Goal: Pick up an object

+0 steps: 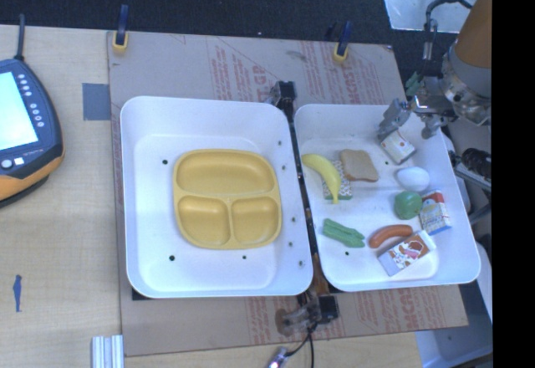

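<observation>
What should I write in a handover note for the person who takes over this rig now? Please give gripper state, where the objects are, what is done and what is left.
Gripper: over the upper right part of the right bin, nothing seen between its fingers.
In the right bin: banana, slice of bread, white egg, green round item, small carton, sausage, green pod, flat packet.
In the left bin: yellow divided tray.
Done: no object is picked up yet.
Left: grasp one object and lift it. The egg and bread lie nearest the gripper.
</observation>
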`<state>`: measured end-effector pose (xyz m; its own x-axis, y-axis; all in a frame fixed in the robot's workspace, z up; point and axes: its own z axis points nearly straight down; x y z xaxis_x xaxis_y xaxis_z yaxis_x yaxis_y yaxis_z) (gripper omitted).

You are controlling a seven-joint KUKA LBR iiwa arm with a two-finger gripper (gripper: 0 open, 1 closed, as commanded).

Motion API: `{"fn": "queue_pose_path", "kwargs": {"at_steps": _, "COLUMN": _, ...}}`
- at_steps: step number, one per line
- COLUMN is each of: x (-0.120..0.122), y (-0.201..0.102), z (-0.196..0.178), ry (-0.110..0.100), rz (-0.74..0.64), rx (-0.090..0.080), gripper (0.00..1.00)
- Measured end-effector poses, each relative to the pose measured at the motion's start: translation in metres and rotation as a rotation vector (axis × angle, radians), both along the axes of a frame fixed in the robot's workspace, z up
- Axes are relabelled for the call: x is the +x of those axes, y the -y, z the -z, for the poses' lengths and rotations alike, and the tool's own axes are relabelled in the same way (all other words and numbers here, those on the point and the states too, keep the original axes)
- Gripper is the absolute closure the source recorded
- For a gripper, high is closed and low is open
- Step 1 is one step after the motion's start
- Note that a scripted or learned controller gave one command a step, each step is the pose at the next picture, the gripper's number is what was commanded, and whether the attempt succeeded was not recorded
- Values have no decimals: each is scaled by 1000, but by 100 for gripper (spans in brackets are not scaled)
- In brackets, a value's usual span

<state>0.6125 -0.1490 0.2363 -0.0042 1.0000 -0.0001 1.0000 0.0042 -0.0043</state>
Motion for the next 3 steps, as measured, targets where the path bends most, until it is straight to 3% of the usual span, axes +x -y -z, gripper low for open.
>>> {"fn": "queue_pose_path", "kwargs": {"at_steps": 1, "x": -1, "y": -44, "z": 113, "ry": -3, "rz": -2, "rx": 0, "gripper": 0}}
{"fn": "queue_pose_path", "kwargs": {"at_steps": 2, "x": 43, "y": -5, "z": 145, "ry": 0, "rz": 2, "rx": 1, "gripper": 0}}
{"fn": "queue_pose_path", "kwargs": {"at_steps": 3, "x": 19, "y": -17, "z": 145, "ry": -1, "rz": 1, "rx": -1, "gripper": 0}}
